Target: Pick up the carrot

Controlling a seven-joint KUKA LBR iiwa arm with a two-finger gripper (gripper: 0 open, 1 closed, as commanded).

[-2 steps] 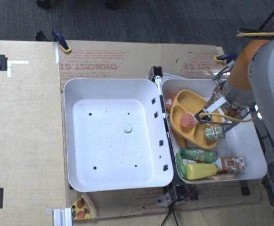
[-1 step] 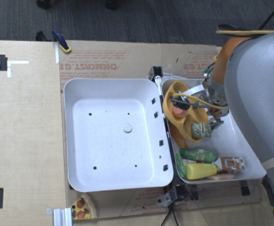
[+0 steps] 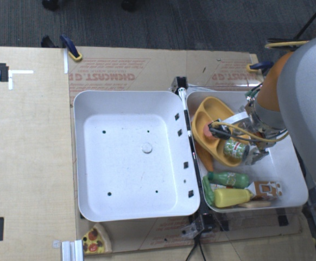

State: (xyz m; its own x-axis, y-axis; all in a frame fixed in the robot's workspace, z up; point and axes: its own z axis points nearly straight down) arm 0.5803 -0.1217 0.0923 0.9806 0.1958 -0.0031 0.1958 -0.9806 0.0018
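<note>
In the right bin (image 3: 288, 167), a small orange piece that looks like the carrot (image 3: 206, 130) lies inside a yellow bowl (image 3: 212, 110), at its left side. My gripper (image 3: 238, 139) hangs low over the bowl's right part, just right of the orange piece. A can with a green label (image 3: 233, 149) sits directly under the gripper, at the bowl's front edge. The wrist hides the bin's right back area.
A green bottle (image 3: 228, 179), a yellow bottle (image 3: 231, 197) and a small orange-and-white carton (image 3: 267, 189) lie along the right bin's front. The left bin (image 3: 87, 145) stands beside it. A pizza-slice toy (image 3: 94, 240) lies on the cardboard in front.
</note>
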